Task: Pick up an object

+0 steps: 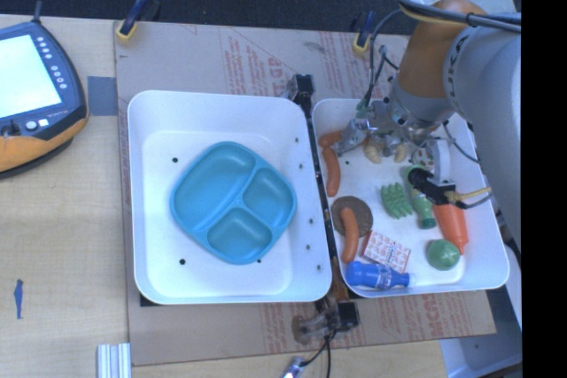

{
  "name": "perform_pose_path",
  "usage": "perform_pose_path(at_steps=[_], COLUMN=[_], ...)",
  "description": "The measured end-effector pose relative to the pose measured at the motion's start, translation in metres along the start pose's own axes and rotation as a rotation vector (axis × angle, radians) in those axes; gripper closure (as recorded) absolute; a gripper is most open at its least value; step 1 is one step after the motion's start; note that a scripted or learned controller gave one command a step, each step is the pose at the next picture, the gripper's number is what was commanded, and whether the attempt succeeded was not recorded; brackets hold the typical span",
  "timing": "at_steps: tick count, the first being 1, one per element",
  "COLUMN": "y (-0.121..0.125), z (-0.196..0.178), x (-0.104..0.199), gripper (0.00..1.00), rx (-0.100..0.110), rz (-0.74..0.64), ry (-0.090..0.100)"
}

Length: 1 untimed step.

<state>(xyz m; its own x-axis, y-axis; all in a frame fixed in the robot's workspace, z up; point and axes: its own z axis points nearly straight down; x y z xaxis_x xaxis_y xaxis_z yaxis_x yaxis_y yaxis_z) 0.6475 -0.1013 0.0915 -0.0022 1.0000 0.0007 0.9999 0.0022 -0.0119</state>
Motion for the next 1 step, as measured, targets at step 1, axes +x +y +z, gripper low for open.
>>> perform_pose_path(at_steps=[1], y=[0.0045], z=[0.0009], x=[0.005], gripper=[0.0], rx=[0.012], rz=[0.004], ry=[0.0])
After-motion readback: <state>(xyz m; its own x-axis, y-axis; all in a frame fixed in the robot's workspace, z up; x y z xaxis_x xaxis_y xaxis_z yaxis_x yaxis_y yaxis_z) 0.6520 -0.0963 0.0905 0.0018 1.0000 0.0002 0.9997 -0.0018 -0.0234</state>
